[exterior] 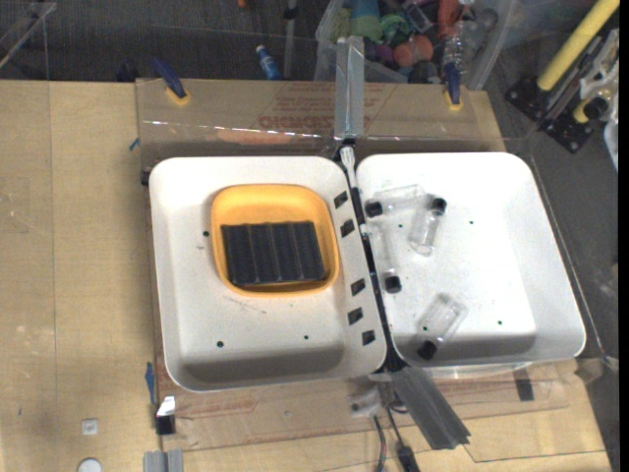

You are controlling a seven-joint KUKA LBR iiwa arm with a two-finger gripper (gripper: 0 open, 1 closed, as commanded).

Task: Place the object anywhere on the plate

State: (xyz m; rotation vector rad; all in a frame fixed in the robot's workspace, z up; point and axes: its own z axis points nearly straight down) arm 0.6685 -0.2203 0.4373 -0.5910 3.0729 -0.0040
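Since the dark ridged object (272, 253) already lies on the orange plate (228, 207) in the left bin (177, 342), at nine o'clock from the clear vials (425, 226), we'd leave it undisturbed; the gripper's state we cannot tell.

clear vials (425, 226): contents unreadable | toy tub (413, 13): cut by top edge

clear tub of toys (418, 13) top | yellow tube (585, 29) top right | blue clamp (173, 84) bench
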